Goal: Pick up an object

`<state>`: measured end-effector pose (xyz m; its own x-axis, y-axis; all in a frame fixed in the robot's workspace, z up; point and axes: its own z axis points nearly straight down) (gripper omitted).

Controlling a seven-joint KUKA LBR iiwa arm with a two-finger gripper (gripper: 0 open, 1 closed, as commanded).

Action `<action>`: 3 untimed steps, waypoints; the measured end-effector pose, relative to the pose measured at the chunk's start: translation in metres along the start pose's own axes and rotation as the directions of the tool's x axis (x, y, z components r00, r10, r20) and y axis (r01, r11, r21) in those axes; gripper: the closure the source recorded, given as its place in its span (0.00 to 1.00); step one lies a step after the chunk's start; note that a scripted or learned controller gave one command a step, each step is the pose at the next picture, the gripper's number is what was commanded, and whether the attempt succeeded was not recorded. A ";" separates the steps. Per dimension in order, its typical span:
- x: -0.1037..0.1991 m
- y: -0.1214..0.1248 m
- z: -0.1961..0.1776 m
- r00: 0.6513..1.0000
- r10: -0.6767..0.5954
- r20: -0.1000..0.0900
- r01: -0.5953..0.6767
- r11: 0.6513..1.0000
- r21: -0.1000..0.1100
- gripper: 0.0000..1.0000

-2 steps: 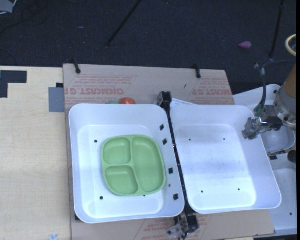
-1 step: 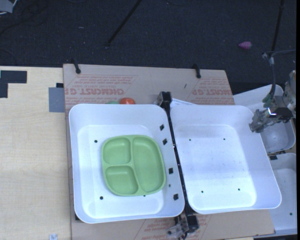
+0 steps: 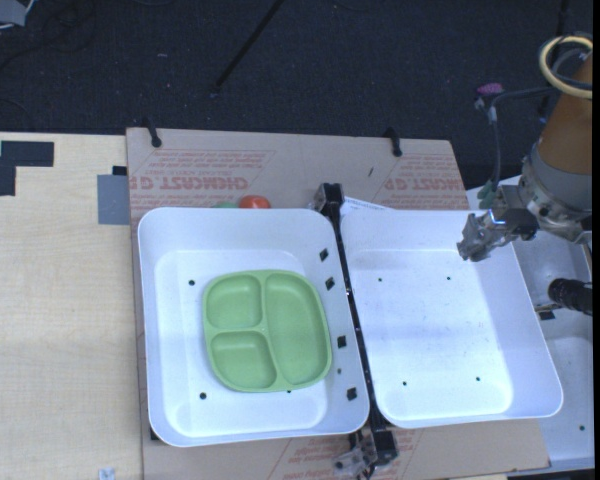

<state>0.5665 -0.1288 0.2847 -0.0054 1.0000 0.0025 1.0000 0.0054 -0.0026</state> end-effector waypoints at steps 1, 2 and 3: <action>0.060 0.016 0.013 1.000 0.000 0.000 0.000 1.000 0.002 1.00; 0.113 0.026 0.014 1.000 0.002 0.002 -0.002 1.000 -0.001 1.00; 0.171 0.045 0.023 1.000 0.001 0.001 -0.001 1.000 -0.001 1.00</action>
<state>0.6107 0.0421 0.2618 -0.0045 1.0000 0.0012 1.0000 0.0045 -0.0021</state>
